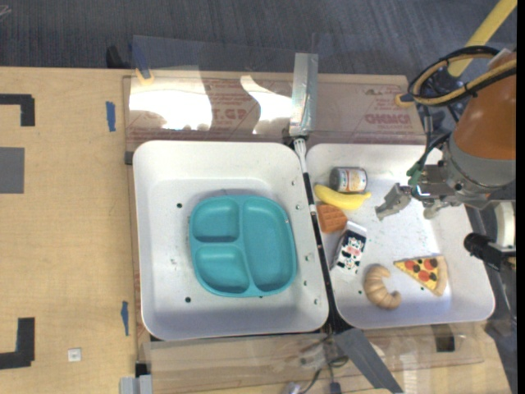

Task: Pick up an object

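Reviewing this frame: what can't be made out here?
- Gripper: camera view too small and slanted to tell its finger state.
- Can: label too small to read.
- Small card: print blurred.
- Orange block: partly covered by the banana.

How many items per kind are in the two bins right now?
Tray: 1, left bin
Can: 1
Banana: 1
Orange food piece: 1
Cow-print carton: 1
Croissant: 1
Pizza slice: 1
Total: 7, six of them in the right bin
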